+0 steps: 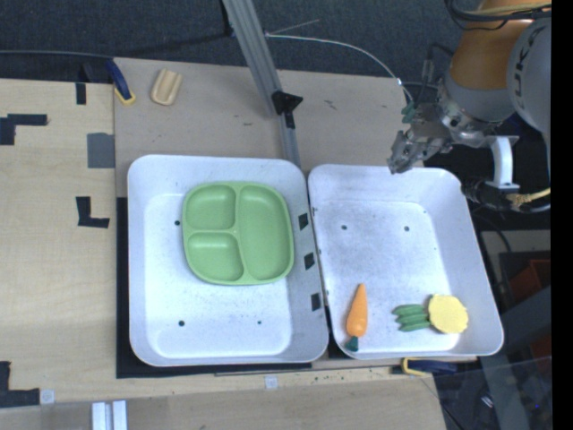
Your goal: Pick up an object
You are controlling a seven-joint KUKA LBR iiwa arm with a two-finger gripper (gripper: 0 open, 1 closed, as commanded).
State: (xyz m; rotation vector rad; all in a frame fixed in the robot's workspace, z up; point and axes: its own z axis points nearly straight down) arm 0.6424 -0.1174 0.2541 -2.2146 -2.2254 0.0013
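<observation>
Carrot (357, 309), near in the right bin (466, 240), looks light, stiff and smooth—best pinched mid-body; gripper (400, 161) hovers far, finger state unclear.

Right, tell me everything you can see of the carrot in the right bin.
The carrot is a small toy, plastic by its look, with a smooth orange body and a dark green stub at its lower end. It lies flat on the floor of the right bin, near the front left corner, pointed tip toward the back. Nothing touches it; the green and yellow toy lies apart, to its right.
</observation>
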